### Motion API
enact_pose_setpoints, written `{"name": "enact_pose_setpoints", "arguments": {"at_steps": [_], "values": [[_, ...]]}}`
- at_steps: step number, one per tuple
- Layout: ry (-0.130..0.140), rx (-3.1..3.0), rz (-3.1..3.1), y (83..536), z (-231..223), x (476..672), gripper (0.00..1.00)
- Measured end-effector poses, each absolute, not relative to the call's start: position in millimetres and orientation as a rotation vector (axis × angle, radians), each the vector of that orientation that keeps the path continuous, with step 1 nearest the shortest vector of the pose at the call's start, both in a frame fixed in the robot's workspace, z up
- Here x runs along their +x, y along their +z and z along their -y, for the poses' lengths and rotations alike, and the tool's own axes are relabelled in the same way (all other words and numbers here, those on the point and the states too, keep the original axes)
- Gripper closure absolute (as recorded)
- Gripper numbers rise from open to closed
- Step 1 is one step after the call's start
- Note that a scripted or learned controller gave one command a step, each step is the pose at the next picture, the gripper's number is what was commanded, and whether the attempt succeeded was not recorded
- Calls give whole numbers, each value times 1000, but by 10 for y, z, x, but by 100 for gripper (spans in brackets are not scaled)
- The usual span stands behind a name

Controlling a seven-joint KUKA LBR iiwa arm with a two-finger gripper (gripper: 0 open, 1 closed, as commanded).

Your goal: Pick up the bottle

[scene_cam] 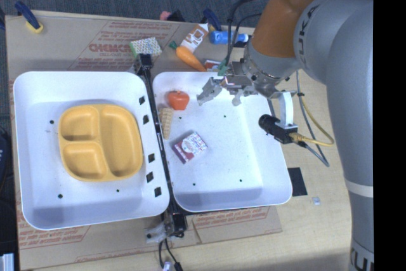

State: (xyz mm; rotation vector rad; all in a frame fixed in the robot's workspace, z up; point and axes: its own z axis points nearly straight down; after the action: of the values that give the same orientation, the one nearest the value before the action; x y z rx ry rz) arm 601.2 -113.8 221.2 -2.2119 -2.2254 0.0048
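A small white and orange bottle [195,39] lies on the cardboard just behind the right bin [266,190], outside its rim. My gripper [222,94] hovers over the back part of that bin, in front of and a little right of the bottle. Its fingers [207,92] are spread open with nothing between them. The grey arm with its orange band reaches in from the right and hides the bin's back right corner.
In the right bin lie a red tomato [178,99], an ice cream cone [166,122] and a red and white packet [190,146]. An orange carrot [189,58] and a blue object [221,37] lie beside the bottle. A yellow divided plate [100,140] sits in the left bin [28,200].
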Motion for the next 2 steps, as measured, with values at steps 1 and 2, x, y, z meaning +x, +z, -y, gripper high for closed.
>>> {"name": "enact_pose_setpoints", "arguments": {"at_steps": [1, 2], "values": [[7, -2206, 2229, 2314, 1132, 6015, 100], [7, -2254, 2182, 1274, 1059, 5929, 100]]}}
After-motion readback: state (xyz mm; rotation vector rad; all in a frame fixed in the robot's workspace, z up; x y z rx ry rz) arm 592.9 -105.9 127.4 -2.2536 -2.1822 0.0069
